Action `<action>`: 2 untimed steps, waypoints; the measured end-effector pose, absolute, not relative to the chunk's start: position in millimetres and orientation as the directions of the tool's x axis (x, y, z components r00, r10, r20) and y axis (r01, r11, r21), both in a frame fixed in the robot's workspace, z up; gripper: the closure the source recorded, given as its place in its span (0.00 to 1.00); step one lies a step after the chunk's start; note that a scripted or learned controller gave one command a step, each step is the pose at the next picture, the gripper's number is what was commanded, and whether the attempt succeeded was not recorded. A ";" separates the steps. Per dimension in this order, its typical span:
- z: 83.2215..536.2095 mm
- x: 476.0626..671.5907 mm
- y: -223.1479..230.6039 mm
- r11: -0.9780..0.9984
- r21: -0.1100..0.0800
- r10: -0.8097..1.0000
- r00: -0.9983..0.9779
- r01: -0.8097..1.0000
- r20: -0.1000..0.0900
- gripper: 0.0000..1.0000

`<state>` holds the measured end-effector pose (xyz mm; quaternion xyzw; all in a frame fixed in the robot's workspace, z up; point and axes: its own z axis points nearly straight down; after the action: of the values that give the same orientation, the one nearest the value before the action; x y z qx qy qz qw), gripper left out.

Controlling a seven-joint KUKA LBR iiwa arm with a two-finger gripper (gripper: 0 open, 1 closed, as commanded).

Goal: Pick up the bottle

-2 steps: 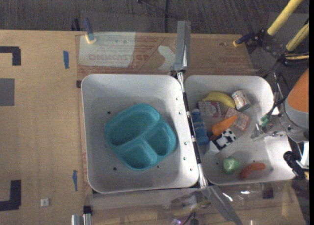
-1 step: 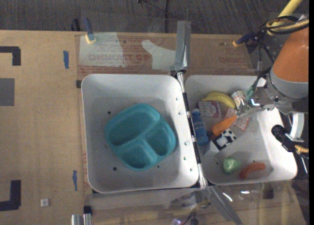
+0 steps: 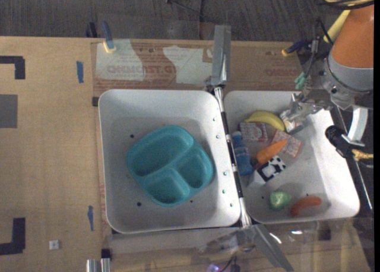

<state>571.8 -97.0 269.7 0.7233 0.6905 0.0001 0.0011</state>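
Note:
The bottle (image 3: 241,154) is small, blue and clear. It lies lengthwise against the left wall of the right bin (image 3: 338,173), just below a small pink and white box (image 3: 254,131). My gripper (image 3: 295,117) hangs over the upper part of the right bin, at the right end of a yellow banana (image 3: 266,119). It is well to the right of the bottle and further back, apart from it. The grey arm with its orange band (image 3: 355,33) comes in from the upper right.
An orange carrot (image 3: 271,149), a small snack packet (image 3: 291,144) and a black and white block (image 3: 271,168) lie right of the bottle. A green item (image 3: 279,199) and a red sausage (image 3: 305,205) sit near the front. The left bin (image 3: 119,116) holds a teal divided plate (image 3: 170,164).

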 end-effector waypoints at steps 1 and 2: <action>325.7 636.1 -72.6 -0.147 0.002 0.989 0.147 0.989 -0.001 1.00; 287.7 666.9 -70.4 -0.485 0.001 0.874 0.485 0.874 -0.001 1.00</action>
<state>666.9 -70.4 287.7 0.8618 0.5072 0.0000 0.0009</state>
